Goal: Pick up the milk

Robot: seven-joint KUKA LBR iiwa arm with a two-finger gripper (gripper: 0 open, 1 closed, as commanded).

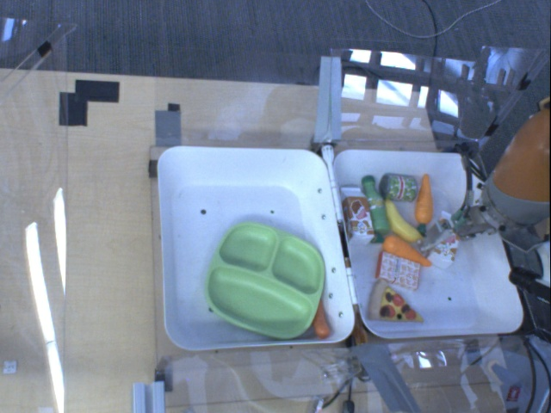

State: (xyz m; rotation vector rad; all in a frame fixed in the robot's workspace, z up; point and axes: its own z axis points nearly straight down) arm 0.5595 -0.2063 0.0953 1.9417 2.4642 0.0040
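Claw (450, 229) sits low over the right side of the right bin (482, 312), at the end of the grey arm with the orange band (523, 163). Can't tell whether it is spread or closed; blurred there. Milk (444, 250) is right under or against the claw tip, on the bin floor; contact unclear, no grasp visible. The milk is a small white carton with red markings, lying tilted; its print is too small to read.

Just left of the milk: an orange carrot (405, 249) lying slantwise, with a red-and-white box (398, 270) touching below it and a pizza slice (394, 305) nearer the front wall. Further up are a banana (401, 222), a second carrot (424, 198), a green can (399, 186), a green bottle (372, 200) and a brown carton (357, 218) by the left wall.

Left bin (185, 231) holds a green divided plate (267, 278), with a small orange item (320, 323) at its right edge.

Bench (86, 231) is light wood, with black tape marks (86, 100) far left. Dark grey carpet (215, 15) lies beyond, with a thin cable (413, 7) looped on it. Clear panels give glare.
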